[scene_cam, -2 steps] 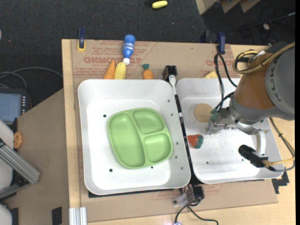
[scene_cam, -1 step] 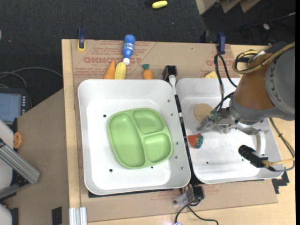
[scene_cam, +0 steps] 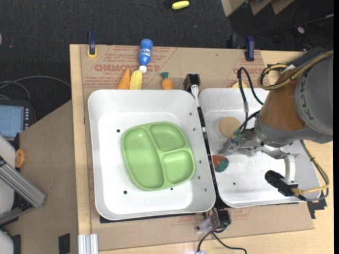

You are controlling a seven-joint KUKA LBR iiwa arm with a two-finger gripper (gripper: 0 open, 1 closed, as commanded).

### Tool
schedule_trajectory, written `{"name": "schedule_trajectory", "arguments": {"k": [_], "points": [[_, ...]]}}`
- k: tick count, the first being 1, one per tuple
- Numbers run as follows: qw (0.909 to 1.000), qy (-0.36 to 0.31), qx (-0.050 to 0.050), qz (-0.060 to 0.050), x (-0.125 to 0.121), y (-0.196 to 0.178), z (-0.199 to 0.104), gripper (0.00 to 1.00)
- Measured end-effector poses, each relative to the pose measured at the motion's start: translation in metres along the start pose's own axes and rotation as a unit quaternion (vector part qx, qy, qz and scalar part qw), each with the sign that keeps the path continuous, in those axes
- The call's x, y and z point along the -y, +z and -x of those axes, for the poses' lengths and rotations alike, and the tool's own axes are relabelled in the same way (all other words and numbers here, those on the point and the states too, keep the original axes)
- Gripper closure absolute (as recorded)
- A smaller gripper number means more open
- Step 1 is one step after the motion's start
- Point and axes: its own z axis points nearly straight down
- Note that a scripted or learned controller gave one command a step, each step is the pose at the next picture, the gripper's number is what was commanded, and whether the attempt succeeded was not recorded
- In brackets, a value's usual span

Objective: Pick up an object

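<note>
Light: even and bright from overhead, no single hard source apparent.
Glare: the two white bins (scene_cam: 100, 142) run close to overexposed, their surfaces washed pale.
Shadows: soft and short, pooling under the arm (scene_cam: 296, 105) in the right bin.
Floor: dark, detail lost.
Focus: moderately soft throughout; small items along the bench's far edge lack crisp outlines.

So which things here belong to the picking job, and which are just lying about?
Job:
gripper, low in the right bin
small red and green toy near it
tan disc

Lying about:
green divided plate in the left bin
bottle, corn, carrot behind the bins
</note>
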Motion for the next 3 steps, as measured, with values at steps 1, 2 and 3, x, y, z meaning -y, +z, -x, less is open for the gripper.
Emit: {"name": "schedule_trajectory", "arguments": {"k": [1, 2, 3], "points": [[1.0000, 0.000, 0.001, 0.002, -0.001, -0.011, 0.001, 1.00], [1.0000, -0.004, 0.001, 0.008, -0.048, -0.106, -0.062, 1.00], [1.0000, -0.001, 0.001, 0.002, -0.044, -0.101, -0.058, 0.00]]}}
